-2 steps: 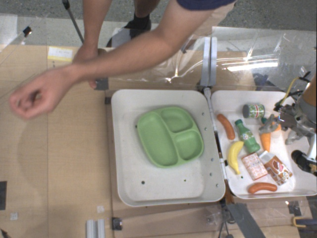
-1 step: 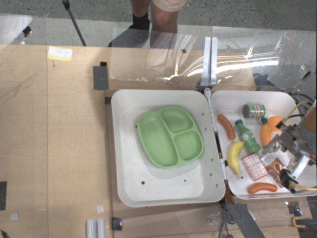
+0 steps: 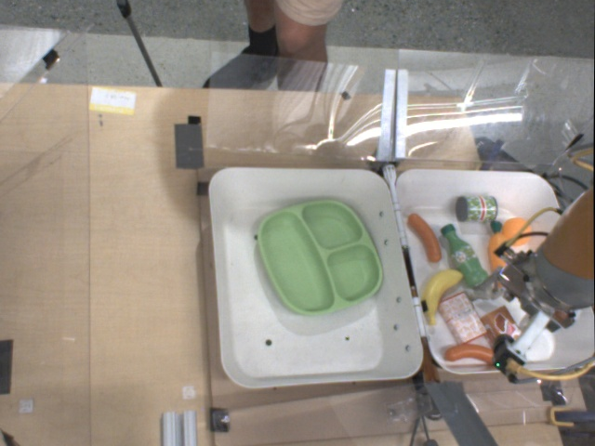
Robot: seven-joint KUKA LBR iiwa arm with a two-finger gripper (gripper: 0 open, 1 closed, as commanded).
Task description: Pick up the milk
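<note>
Nearest the camera, by the front wall of the right bin (image 3: 558, 368): a red sausage (image 3: 469, 351), lying lengthwise. Just behind it, flat on the bin floor, the milk carton (image 3: 460, 316), pale with reddish print, with a small brown packet (image 3: 499, 322) close on its right.

Over that front right part of the bin, the gripper (image 3: 517, 303), reaching in from the right on the arm (image 3: 569, 254), just beside the milk carton and the brown packet. No thing seen in its grip. Width of the claw's opening: cannot tell from this angle.

Left of the carton, a yellow banana (image 3: 441, 292), tilted, near the bin's left wall. Further back, a green bottle (image 3: 465, 256) on its side, a second sausage (image 3: 425, 236) to its left, an orange (image 3: 502, 240) to its right. Level with these, across the divider, in the left bin (image 3: 232, 342), a green tray (image 3: 319, 256) with three compartments, well apart from the milk carton.

Furthest back in the right bin, a green-and-white can (image 3: 476, 209), lying down. Beyond both bins, the wooden bench (image 3: 93, 249).
</note>
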